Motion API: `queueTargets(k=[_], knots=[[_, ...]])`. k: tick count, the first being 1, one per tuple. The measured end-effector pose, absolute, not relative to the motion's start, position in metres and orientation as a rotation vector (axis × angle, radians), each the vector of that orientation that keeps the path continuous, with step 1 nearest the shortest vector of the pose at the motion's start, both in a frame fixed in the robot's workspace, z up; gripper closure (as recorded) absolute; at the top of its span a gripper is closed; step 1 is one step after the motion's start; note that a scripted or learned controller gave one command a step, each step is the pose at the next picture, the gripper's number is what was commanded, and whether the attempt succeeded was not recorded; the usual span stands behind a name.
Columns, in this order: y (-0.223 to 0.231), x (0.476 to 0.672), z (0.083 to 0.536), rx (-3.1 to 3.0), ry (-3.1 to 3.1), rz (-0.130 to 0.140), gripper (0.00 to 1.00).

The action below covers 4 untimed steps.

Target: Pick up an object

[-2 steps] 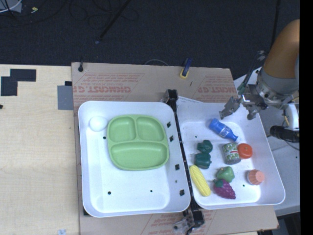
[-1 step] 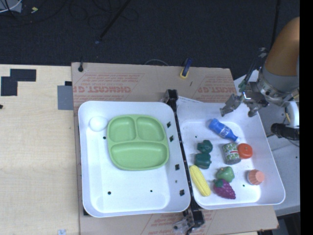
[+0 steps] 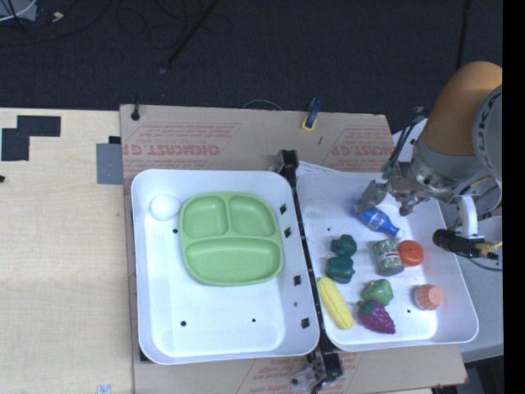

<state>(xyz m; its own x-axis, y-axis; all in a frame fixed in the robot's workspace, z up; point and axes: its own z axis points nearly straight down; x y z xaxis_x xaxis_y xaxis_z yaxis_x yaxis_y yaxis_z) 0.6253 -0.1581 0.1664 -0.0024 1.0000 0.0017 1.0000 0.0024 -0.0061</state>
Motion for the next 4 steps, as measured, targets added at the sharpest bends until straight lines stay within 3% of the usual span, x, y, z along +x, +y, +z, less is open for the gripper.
queueTargets(k=[2, 3, 4], knots=[[-0.155, 0.625, 0.086, -2.216, -2.224, 0.002, 0.0], [-0.155, 0.624, 0.097, -2.216, -2.221, 0.003, 1.0], [-0.155, 0.614, 0.15, -2.228, -2.215, -0.001, 1.0]])
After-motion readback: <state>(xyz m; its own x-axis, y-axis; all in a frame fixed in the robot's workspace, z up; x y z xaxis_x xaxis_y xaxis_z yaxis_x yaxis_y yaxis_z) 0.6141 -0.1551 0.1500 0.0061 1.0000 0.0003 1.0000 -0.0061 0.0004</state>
